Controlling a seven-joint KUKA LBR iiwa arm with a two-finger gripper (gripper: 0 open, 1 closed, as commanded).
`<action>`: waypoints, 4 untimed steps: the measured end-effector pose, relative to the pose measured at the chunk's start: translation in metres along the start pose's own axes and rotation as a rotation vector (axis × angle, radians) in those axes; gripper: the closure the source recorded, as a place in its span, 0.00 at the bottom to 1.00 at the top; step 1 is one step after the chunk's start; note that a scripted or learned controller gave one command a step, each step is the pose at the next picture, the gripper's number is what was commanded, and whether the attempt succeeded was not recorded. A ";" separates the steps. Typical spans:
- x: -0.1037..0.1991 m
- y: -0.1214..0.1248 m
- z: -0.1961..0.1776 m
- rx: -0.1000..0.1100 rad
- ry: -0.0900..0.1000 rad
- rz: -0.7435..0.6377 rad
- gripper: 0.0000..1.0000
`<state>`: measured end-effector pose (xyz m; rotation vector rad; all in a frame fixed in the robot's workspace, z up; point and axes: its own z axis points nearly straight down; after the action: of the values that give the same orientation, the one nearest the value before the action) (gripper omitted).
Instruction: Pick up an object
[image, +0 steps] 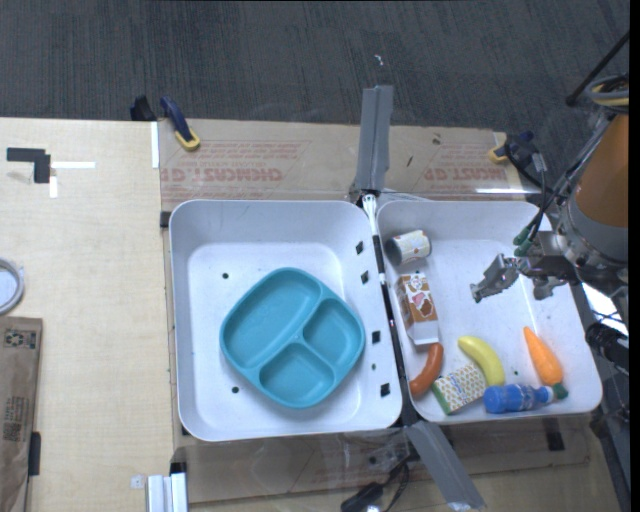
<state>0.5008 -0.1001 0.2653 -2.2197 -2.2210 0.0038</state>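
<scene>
My gripper (519, 282) hangs over the right bin (455, 222), near its right side, open with nothing between its fingers (491, 280). Below it lie a yellow banana (481, 358) and an orange carrot (542, 357). Along the bin's front edge lie a blue bottle (518, 398), a patterned green-and-white block (458, 388) and a red sausage (426, 369). A small red-and-white carton (418, 308) and a white cup on its side (410, 245) lie near the bin's left wall.
The left bin (200, 300) holds a blue three-compartment plate (292, 337). A grey divider post (375, 135) stands behind the bins. Cables and the arm's body (605, 190) crowd the right edge.
</scene>
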 end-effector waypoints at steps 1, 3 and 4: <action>-0.048 -0.024 0.094 0.001 0.001 0.082 0.00; -0.108 -0.015 0.166 -0.017 0.010 0.033 0.00; -0.111 -0.015 0.157 -0.019 0.002 0.040 1.00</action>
<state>0.4854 -0.2116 0.1086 -2.2725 -2.1852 -0.0196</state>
